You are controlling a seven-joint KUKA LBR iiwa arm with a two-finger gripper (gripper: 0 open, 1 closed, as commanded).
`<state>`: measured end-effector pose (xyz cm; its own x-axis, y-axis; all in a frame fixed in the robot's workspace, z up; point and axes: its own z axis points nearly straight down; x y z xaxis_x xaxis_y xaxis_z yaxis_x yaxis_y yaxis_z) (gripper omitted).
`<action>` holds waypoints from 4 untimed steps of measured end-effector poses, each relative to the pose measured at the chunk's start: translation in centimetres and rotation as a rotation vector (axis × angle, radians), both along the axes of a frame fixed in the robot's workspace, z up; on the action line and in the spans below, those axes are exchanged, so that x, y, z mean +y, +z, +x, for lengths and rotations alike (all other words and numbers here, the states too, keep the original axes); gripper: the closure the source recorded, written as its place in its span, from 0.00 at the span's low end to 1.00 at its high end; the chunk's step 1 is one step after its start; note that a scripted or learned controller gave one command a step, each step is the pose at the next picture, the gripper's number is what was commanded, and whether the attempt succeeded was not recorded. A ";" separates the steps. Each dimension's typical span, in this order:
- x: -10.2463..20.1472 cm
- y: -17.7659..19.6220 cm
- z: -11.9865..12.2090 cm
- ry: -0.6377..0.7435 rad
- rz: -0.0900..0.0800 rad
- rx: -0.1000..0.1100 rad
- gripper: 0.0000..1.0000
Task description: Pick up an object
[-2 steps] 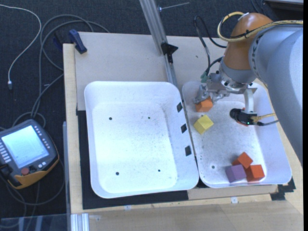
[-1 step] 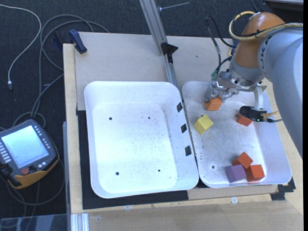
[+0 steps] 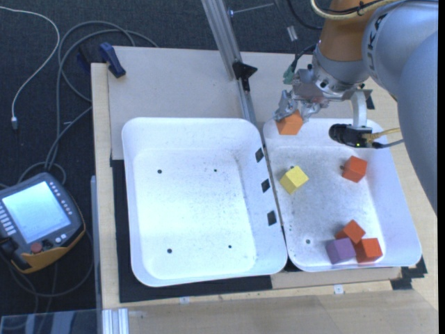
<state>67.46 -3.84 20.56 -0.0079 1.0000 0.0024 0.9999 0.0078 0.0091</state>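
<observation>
My gripper point(image 3: 292, 114) hangs over the far left corner of the right bin point(image 3: 389, 207), shut on an orange block point(image 3: 290, 124) that sits between its fingers, lifted above the bin's rim. In that bin lie a yellow cube point(image 3: 294, 179), a red-orange block point(image 3: 354, 168), and near the front a purple cube point(image 3: 341, 250) with two orange-red blocks point(image 3: 361, 241) touching it.
The left bin point(image 3: 139, 186) stands beside the right one, with black clips along their shared edge. A metal post point(image 3: 222, 33) rises behind the bins near the gripper. A teach pendant point(image 3: 38, 218) and cables lie on the floor at left.
</observation>
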 end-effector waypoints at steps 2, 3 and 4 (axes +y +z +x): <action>3.5 0.8 0.3 -0.005 -0.003 0.006 1.00; 9.8 0.1 -8.3 -0.002 0.001 0.018 1.00; 6.4 1.0 -13.2 -0.012 -0.002 0.015 1.00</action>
